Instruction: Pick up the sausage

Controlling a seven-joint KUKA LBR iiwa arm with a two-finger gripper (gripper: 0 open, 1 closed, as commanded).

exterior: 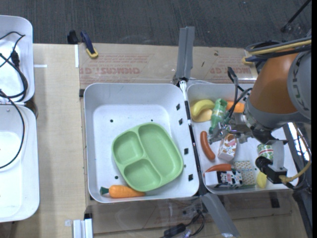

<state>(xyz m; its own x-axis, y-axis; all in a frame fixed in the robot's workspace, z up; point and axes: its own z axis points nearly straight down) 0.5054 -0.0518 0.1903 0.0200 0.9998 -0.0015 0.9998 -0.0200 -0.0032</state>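
**A:** Where is the sausage?

**B:** The sausage (207,146) lies in the right bin (194,133), close to its left wall. It is reddish-orange and lies lengthwise, free of the arm.

**A:** And the gripper?

**B:** The gripper (221,131) hangs just right of the sausage, above a small carton (227,148). Clutter hides its fingers, so I cannot tell whether they are spread or pressed together.

**A:** What else is in that bin?

**B:** A yellow banana (201,109) sits at the far end beside a green bottle (217,113). Near the front wall are a red chili (218,168) and a black-and-white box (229,178).

**A:** And the left bin?

**B:** The left bin (99,133) holds a green divided plate (146,156), with an orange carrot (124,192) at the front edge.
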